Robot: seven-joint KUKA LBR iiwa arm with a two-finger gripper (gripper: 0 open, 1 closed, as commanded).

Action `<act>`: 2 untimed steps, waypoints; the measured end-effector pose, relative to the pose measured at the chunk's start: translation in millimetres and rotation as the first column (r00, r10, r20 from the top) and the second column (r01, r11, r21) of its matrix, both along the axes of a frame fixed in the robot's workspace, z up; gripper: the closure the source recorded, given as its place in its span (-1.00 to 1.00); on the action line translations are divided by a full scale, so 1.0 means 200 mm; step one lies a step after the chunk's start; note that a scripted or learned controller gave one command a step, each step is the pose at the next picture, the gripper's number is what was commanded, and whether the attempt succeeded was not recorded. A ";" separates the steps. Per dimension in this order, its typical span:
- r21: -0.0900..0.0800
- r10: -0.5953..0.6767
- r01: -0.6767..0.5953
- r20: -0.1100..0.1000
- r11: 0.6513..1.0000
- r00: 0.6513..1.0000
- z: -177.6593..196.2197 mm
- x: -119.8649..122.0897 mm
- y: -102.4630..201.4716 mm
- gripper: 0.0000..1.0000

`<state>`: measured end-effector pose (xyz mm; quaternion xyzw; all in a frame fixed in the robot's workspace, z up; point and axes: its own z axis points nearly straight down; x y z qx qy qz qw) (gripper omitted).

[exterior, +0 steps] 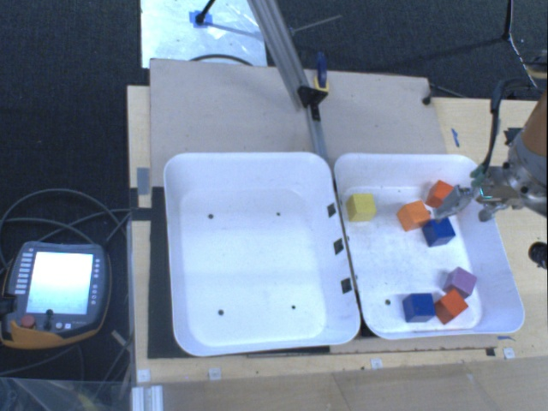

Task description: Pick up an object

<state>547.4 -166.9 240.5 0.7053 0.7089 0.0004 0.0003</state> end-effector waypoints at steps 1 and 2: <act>0.000 -0.001 0.001 0.001 1.000 1.000 0.00 0.00 0.00 -1.00; 0.001 -0.003 0.003 -0.004 1.000 1.000 -0.28 -0.04 0.02 -1.00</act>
